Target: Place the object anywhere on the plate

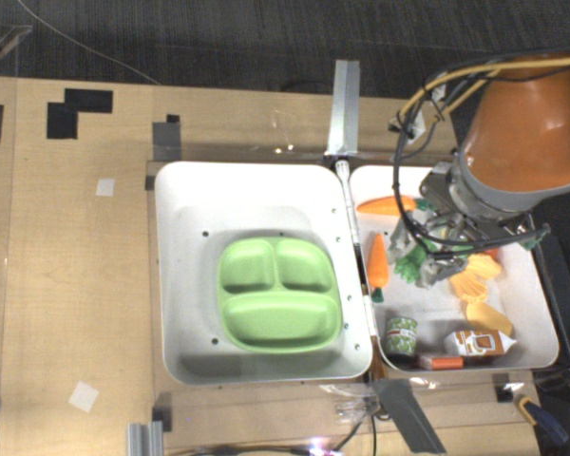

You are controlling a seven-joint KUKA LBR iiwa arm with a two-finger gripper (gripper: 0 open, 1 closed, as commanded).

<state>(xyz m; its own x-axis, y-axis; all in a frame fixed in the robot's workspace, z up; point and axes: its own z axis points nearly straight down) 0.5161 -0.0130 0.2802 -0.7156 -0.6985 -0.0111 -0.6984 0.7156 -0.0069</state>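
A light green plate (278, 291) with three compartments lies in the left white bin (185, 217); nothing sits on it. My gripper (426, 252) is low in the right bin (537, 331), over a dark green leafy item (406, 264), and cables and the wrist hide much of it. An orange carrot (377, 261) lies just left of the gripper by the bin's left wall. A second carrot (387, 206) lies at the back, partly under the arm.
In the right bin's front part are a small green can (401, 334), a brown and white carton (479, 344), a red marker-like stick (444, 361) and yellow pieces (481, 275). A metal divider post (343, 112) stands behind the two bins.
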